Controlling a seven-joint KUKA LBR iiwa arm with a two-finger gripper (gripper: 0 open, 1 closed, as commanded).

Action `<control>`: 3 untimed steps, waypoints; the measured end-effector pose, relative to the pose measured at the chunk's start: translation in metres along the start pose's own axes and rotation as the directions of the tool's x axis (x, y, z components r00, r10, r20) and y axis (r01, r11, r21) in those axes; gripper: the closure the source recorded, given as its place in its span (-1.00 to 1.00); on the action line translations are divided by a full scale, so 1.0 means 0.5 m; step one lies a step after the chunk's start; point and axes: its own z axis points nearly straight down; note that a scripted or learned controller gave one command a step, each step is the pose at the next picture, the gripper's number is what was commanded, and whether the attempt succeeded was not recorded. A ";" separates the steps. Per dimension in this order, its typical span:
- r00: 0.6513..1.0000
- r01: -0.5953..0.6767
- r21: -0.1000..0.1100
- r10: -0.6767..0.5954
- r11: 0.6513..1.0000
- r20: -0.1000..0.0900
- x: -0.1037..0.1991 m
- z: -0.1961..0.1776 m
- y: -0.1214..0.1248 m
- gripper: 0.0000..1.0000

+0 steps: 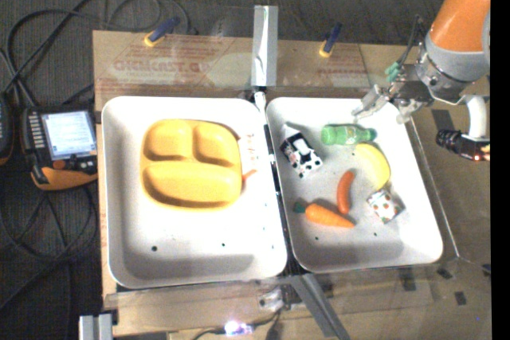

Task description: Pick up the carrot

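The carrot (328, 216), orange with a small green top pointing left, lies flat near the front of the right bin (422, 244). My gripper (387, 107) hangs over the bin's back right corner, well behind the carrot and to its right. Its two fingers stand apart, open, with nothing between them. The orange-banded arm reaches in from the upper right.
Around the carrot in the right bin are a red sausage (344, 190), a yellow banana (375, 164), a green bottle (347, 134), a black-and-white toy (301, 153) and a spotted white cube (385, 207). The left bin (127, 243) holds a yellow divided plate (193, 162).
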 end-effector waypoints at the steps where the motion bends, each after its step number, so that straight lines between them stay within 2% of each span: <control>1: 0.925 0.380 0.000 -0.380 0.925 0.000 0.031 0.250 -0.042 -1.00; 2: 0.832 0.555 -0.010 -0.555 0.832 0.015 0.113 0.322 -0.148 -1.00; 3: 0.832 0.554 -0.016 -0.554 0.832 0.015 0.114 0.301 -0.144 1.00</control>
